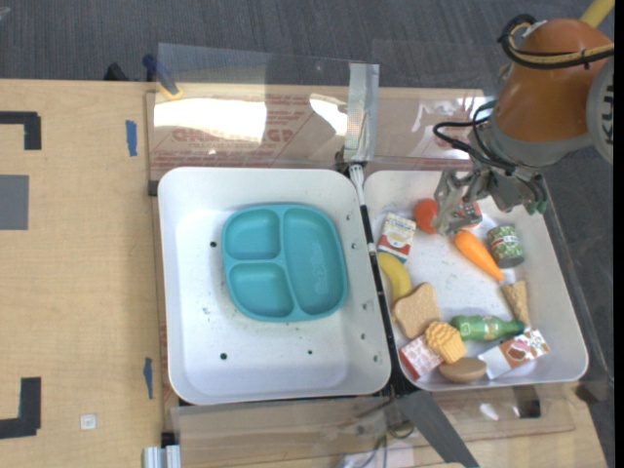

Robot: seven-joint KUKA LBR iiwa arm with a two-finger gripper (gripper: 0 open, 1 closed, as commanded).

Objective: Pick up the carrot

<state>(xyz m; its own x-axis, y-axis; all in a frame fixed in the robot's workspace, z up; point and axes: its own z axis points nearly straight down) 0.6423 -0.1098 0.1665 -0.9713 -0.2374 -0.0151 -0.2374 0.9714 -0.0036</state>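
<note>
The orange carrot (pixel 478 253) lies in the right bin (pixel 561 261), slanting from upper left to lower right. My gripper (pixel 458 209) hangs just above and to the left of the carrot's thick end, close to a small red tomato (pixel 426 214). Nothing shows between its fingers. The grey arm with its orange band (pixel 546 76) comes in from the upper right.
The right bin also holds a green can (pixel 506 245), a white carton (pixel 397 234), a banana (pixel 394 273), toast (pixel 418 309), a green bottle (pixel 485 328), a waffle cone (pixel 517 300) and other toy foods. A teal divided plate (pixel 286 260) sits in the left bin (pixel 185 291).
</note>
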